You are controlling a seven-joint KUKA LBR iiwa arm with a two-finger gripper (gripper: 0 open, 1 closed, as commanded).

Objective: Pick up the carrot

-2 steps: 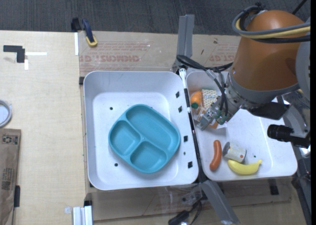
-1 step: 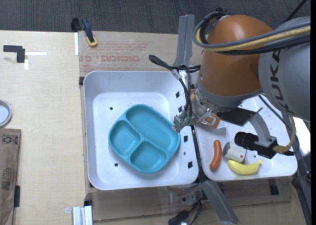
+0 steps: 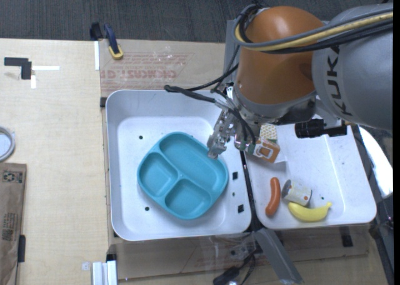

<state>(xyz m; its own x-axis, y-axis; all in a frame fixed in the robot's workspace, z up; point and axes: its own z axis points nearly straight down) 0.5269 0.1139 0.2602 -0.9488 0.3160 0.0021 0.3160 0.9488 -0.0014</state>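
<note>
One carrot (image 3: 273,197) sits in the right bin (image 3: 350,171); gripper (image 3: 217,147) over the blue plate (image 3: 182,176) looks empty, opening unclear. Swing right, straddle it crosswise.

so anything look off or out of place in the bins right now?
One mismatch: the gripper sits over the left white bin, at the rim of the blue divided plastic plate, while the orange carrot lies in the right white bin beside a yellow banana. Nothing looks spilled or damaged.
</note>
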